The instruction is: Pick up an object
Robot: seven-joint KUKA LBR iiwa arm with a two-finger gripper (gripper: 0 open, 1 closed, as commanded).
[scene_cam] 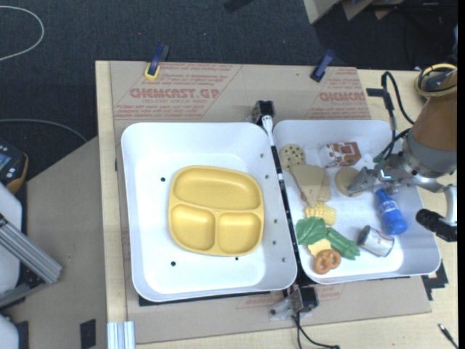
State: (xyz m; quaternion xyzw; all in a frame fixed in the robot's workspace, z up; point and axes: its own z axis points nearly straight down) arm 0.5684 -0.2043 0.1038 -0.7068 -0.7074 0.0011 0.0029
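Objects for picking lie scattered in the right white bin (414, 264), and none of them sits between the gripper's fingers as far as the camera view shows. The gripper (361, 182) hangs low over the upper middle of that bin, at the end of the grey arm with its orange band (438, 126) reaching in from the right. Its metal fingers point left, just beside a round tan disc (347, 176) (whether they touch it I cannot tell), and how far apart the jaws stand I cannot tell either.

A blue plastic bottle (390, 211) lies just below the gripper, tilted, with a small silver can (375, 241) near it toward the bin's front edge. Toward the bin's left side sit a round speckled cookie (291, 153), a tan flat wedge-shaped piece (312, 182), a yellow toy corn cob (320, 213), a green leafy toy vegetable (323, 235) and a small brown pretzel (326, 260) at the front. A brown and white toy block (342, 153) rests near the bin's back wall.

The left white bin (142, 195) holds a yellow three-compartment plastic plate (215, 210), lying flat near its middle, well apart from the gripper.
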